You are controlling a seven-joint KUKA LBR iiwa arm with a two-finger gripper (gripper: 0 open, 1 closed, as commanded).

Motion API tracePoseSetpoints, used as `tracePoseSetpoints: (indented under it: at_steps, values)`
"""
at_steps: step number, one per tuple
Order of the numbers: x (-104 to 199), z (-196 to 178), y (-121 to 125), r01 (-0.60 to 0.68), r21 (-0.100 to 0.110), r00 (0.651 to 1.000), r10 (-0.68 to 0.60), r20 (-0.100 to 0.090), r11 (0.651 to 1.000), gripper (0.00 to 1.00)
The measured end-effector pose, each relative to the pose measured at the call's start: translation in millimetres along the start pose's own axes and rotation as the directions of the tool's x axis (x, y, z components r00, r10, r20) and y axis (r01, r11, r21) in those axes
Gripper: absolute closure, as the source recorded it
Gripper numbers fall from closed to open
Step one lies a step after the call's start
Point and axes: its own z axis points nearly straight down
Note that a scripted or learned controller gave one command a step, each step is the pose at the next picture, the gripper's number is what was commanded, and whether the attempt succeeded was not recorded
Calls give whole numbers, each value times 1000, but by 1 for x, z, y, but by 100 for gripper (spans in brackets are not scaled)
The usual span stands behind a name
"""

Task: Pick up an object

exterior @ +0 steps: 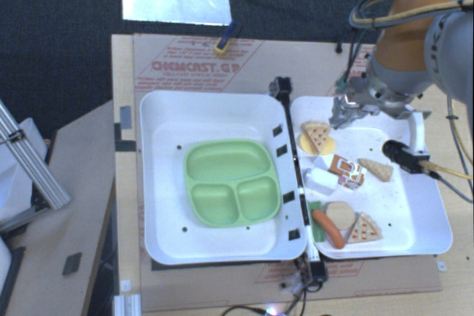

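My gripper (345, 115) hangs over the far part of the right bin (429, 222), just right of and above a pizza slice (317, 135) that lies on a yellow disc (307, 143). Nothing shows between its fingers. Lower in the same bin lie a white block (321, 179), an orange-and-white carton (346, 171), a tan wedge (376, 169), a red sausage (328, 228), a round beige piece (341, 214) and a second pizza slice (363, 229).
The left bin (159, 159) holds a green three-compartment tray (229, 182). A black divider (291, 166) with clips runs between the bins. Bare bin floor lies to the right of the tan wedge.
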Motion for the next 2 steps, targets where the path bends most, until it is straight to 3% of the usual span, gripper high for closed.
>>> tracePoseSetpoints:
  at_steps: [1, 2]
  values:
    - [-14, 9, 2, -6, 0, 1000, 6, 1, 1000, 100]
    - [-8, 10, 9, -2, -1, 1000, 2, 0, 1000, 100]
